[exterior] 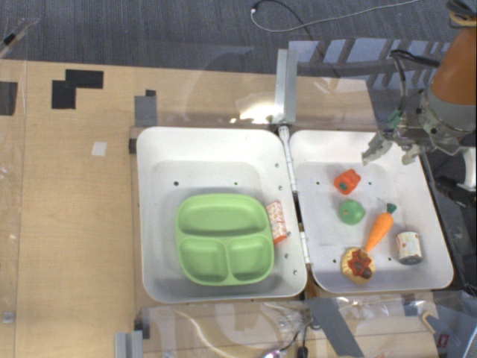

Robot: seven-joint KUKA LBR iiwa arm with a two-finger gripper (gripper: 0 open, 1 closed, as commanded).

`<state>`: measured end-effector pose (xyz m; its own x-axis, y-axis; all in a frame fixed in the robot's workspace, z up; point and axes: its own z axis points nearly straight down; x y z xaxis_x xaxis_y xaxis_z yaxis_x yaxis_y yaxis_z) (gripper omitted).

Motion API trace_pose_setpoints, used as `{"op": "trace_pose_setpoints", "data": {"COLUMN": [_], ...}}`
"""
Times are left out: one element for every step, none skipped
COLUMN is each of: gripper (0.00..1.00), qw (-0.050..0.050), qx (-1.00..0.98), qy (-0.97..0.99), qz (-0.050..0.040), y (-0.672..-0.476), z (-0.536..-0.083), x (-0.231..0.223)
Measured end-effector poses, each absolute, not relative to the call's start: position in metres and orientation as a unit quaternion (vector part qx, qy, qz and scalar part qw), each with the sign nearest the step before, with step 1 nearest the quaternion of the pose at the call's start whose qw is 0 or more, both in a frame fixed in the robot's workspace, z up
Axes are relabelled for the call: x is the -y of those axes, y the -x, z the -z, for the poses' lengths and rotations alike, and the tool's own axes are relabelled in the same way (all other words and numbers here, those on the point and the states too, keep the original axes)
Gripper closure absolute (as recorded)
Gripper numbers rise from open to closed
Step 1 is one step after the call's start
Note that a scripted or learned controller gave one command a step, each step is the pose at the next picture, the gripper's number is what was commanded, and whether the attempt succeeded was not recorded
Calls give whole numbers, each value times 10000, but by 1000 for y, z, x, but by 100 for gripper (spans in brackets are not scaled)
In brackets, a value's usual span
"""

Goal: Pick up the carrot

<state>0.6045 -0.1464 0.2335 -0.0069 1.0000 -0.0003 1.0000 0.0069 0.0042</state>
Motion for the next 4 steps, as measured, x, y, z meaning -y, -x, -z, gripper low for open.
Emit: {"op": "trace_pose_setpoints", "data": {"gripper": [0, 0, 100, 100], "qw": [11, 24, 43, 28], "qx": [-7082, -6980, -6986, -7312], "qy": [-7060, -7160, -7155, -6821], "qz": [-4, -18, -35, -19], "y": [-580, -547, -549, -540], "z": [-146, -94, -106, -230], "x": [190, 203, 202, 148]}}
